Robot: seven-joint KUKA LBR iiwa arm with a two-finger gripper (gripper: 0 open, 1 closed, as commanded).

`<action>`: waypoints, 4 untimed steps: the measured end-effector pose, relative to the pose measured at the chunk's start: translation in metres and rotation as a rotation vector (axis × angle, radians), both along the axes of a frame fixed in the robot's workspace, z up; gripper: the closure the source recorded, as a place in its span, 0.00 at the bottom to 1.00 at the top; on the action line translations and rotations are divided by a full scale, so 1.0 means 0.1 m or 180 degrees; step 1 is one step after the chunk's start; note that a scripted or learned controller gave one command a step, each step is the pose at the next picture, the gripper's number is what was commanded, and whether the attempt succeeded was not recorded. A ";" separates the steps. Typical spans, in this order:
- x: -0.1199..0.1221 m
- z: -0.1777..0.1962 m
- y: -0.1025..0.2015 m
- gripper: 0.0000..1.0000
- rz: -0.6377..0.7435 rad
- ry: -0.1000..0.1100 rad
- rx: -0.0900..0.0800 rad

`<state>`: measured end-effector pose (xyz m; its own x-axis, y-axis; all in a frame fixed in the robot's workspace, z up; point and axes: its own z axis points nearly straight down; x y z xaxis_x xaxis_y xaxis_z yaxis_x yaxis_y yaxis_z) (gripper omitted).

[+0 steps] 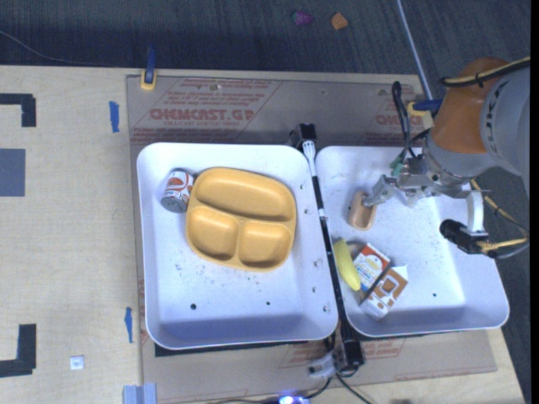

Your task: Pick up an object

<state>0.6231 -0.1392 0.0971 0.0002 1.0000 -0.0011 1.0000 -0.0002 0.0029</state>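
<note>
Nothing is lifted yet: my tool (379,190) hangs low in the right bin (480,305), whether wide or narrow I cannot tell, with the brown roll (362,211) just at its 7 o'clock, resting on the bin floor, ungrasped.

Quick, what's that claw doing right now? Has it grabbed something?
Gripper: open, holding nothing, right beside the small tan cylinder in the right bin.

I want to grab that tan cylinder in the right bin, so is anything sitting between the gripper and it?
Nothing visible does. The gripper sits just right of the tan cylinder, with bare bin floor between them. The banana and small carton lie below it.
</note>
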 end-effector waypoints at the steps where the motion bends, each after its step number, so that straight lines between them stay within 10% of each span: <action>1: -0.91 -0.04 0.28 0.00 -0.0006 -0.0059 -0.0004; 2: -1.38 -0.07 0.43 0.00 -0.0005 -0.0058 -0.0015; 3: -1.36 0.04 0.40 1.00 -0.0013 -0.0083 -0.0040; 4: -1.36 0.04 0.40 0.00 -0.0013 -0.0082 -0.0040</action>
